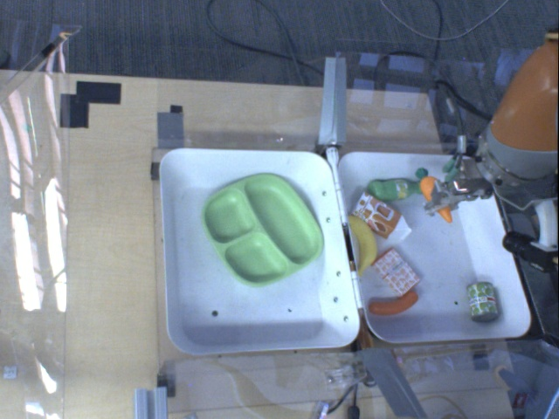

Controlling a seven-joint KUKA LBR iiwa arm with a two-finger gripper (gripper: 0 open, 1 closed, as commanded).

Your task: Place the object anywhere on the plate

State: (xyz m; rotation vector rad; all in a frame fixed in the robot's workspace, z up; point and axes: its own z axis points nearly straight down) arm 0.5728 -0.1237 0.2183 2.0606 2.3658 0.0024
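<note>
Arm [524,103] cut off by right edge; orange band runs out of frame. Gripper [454,186] small and cluttered, finger state unreadable. Orange item [430,186] beside it partly covered, identity unclear. Banana [365,244] partly under the printed packet [379,216]. Can [482,301] label too small to read. Cables [262,24] cut by top edge.

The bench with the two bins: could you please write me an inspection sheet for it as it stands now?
Surface: pale wooden bench bearing a left bin and a right bin.
Job's things: green divided plate in the left bin, nothing on it.
Clutter: in the right bin, a banana, sausage, small can, green bottle, two printed packets and an orange piece.
Grippers: gripper over the right bin's far side; grasp unclear.
Cables: black cables behind the bench.
Surroundings: dark carpet; clear panel at left.
</note>
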